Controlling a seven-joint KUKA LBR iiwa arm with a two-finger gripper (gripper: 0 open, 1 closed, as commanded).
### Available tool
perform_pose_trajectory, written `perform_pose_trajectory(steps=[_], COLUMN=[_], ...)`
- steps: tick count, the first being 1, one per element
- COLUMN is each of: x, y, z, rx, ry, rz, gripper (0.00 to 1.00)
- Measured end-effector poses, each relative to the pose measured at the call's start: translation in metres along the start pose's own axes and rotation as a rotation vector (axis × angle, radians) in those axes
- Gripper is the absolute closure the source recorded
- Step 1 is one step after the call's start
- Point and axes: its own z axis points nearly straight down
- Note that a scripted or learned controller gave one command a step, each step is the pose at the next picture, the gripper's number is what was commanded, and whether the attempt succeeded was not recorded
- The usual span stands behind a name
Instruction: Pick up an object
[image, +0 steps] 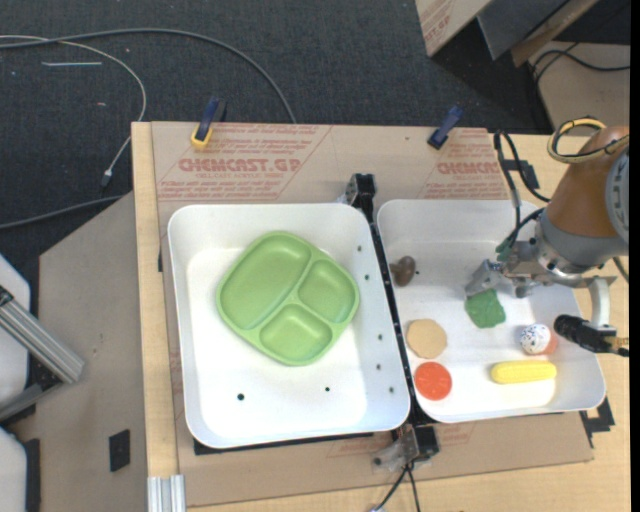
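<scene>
The right bin (560, 222) holds several small objects. A green block (486, 310) lies near its middle, and my gripper (498, 282) hangs right over the block's far edge, at the end of the grey arm with the orange band (580, 205). Nearby lie a tan round disc (427, 337), a red-orange disc (433, 380), a yellow banana-shaped piece (523, 372), a white and orange ball (535, 339) and a small brown lump (403, 268). Whether the gripper touches the green block cannot be made out.
The left bin (200, 400) holds a light green divided plate (288, 297). A black divider (385, 310) runs between the bins. Black cables (515, 175) trail over the right bin's far rim beside the arm. Blue clamps (207, 120) hold the cardboard base.
</scene>
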Motion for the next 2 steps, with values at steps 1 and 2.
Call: perform_pose_trajectory(steps=[1,2], x=[0.002,0.002], y=[-0.001,-0.001], z=[-0.010,-0.053], rx=[0.002,-0.001], ry=[0.003,0.001], rz=[-0.001,-0.002], gripper=[1.00,1.00])
